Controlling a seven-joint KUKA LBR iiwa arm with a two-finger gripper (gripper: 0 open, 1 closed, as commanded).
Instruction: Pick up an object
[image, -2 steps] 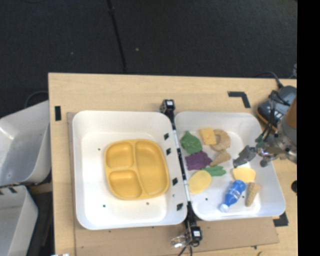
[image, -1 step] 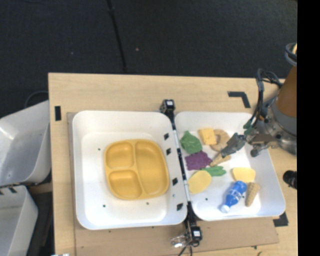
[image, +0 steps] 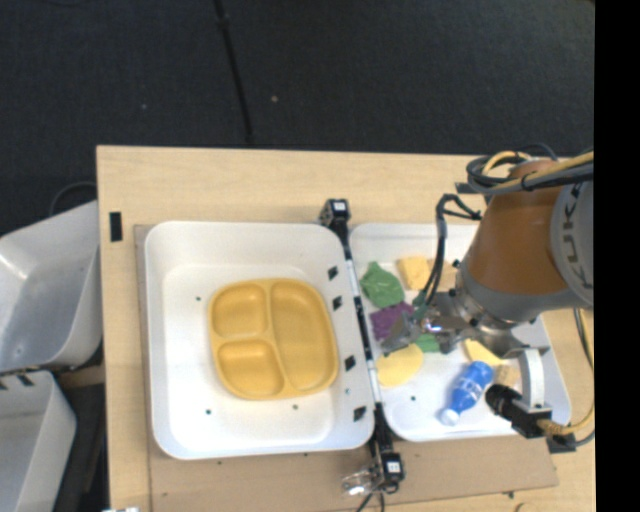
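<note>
1. Wooden bench (image: 120, 400) carries two shallow white bins side by side, with dark floor behind. The left bin (image: 180, 420) holds a yellow divided plate (image: 272, 337); the right bin (image: 420, 425) holds a crowd of small things.

2. Nearest the front of the right bin lies a blue bottle (image: 468, 390) with a white cap, on its side. Just beside it, toward the bins' shared wall, sits a yellow lemon-like piece (image: 400, 366). These two are well clear of the wrist.

3. Further in, the gripper (image: 432, 327) is down among a purple piece (image: 390, 320) and a small green scrap (image: 428, 343). Whether its jaws are spread or pressed together I cannot tell; the wrist and cables hide them. The purple piece looks like the likeliest target, lying just to the gripper's left, touching or nearly so.

4. Farthest back sit a green leafy piece (image: 382, 284) and a yellow block (image: 414, 270).

5. Risk, as I judge it: the pieces are packed close, so the jaws may close beside the purple piece rather than around it, or nudge the lemon-like piece and the green scrap aside. Soft, irregular shapes could slip out on the lift.
</note>
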